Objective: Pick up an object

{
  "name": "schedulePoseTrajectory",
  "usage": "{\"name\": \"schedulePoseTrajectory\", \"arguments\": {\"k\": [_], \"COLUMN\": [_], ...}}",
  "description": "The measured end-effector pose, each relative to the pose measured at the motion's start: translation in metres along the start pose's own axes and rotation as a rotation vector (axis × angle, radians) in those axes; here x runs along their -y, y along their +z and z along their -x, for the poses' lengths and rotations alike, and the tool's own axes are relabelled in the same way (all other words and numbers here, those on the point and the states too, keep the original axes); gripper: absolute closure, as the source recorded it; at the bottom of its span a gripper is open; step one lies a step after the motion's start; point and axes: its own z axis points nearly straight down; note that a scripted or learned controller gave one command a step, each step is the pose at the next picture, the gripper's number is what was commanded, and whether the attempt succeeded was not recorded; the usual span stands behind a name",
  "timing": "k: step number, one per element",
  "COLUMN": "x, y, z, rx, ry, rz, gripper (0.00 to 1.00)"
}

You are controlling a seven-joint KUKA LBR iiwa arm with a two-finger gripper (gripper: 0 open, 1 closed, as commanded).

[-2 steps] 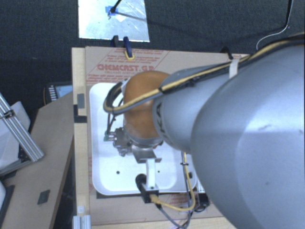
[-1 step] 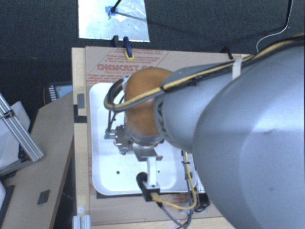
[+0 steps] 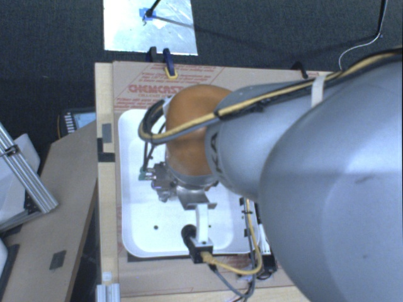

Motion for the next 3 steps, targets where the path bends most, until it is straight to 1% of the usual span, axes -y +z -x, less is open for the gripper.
{"name": "schedulePoseTrajectory", "arguments": {"k": [1, 2, 3], "x": [0.003, -0.006, 0.003], "y": [0.060, 0.078, 0.054], "z": [0.058, 0.023, -0.002], "rx": [0.008, 0.002, 0.002], "ry": [0.002, -0.009, -0.009], "rz": [-0.004, 0.002, 0.003], "gripper": [1.00, 1.00, 1.00]}}
